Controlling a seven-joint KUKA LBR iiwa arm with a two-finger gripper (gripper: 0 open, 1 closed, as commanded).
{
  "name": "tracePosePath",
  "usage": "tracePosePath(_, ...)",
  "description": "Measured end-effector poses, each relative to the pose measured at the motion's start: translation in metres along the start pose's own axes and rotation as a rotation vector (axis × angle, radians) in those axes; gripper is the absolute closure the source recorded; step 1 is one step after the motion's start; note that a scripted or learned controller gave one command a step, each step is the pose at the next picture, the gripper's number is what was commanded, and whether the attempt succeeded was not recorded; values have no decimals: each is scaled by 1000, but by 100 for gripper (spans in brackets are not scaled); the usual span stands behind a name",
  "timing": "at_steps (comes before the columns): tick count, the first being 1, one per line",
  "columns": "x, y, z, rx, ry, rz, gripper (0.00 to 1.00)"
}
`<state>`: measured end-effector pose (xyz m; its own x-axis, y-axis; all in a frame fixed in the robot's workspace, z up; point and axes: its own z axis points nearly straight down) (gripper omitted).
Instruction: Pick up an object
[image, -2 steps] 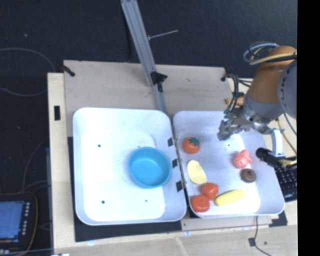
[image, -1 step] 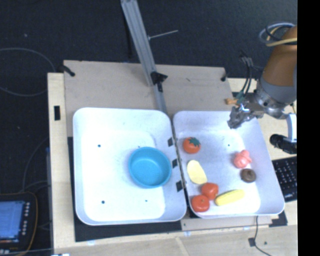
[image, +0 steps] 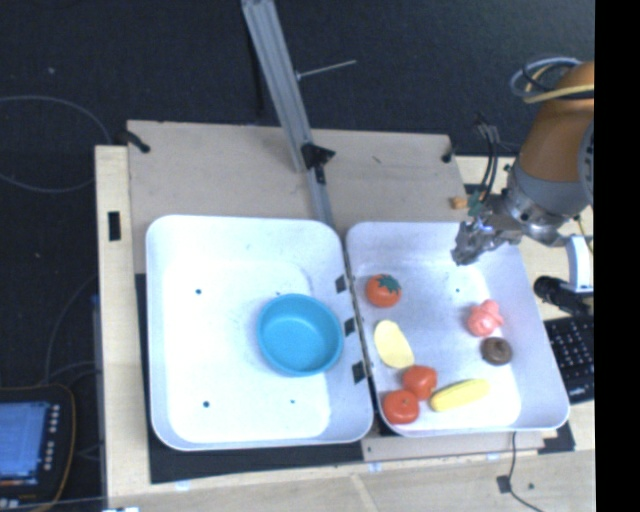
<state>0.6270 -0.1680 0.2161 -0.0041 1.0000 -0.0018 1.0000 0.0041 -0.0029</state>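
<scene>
The right bin holds several toy foods: a tomato with a green top, a pale yellow piece, two red pieces, a yellow banana, a pink piece and a brown doughnut. My gripper hangs over the bin's far right corner, above and behind the pink piece, with nothing seen between its fingers. A blue bowl sits in the left bin.
A grey metal post slants up from between the bins at the back. A black keyboard lies right of the right bin. A small screen sits at the lower left.
</scene>
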Motion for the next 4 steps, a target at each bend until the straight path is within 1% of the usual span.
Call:
tracePosePath(1, 49, -5, -16, 0, 5, -3, 100)
tracePosePath(2, 95, -19, -26, 0, 6, -4, 100)
tracePosePath(3, 156, -33, -22, 1, 5, -5, 100)
tracePosePath(4, 203, -32, -26, -2, 4, -5, 100)
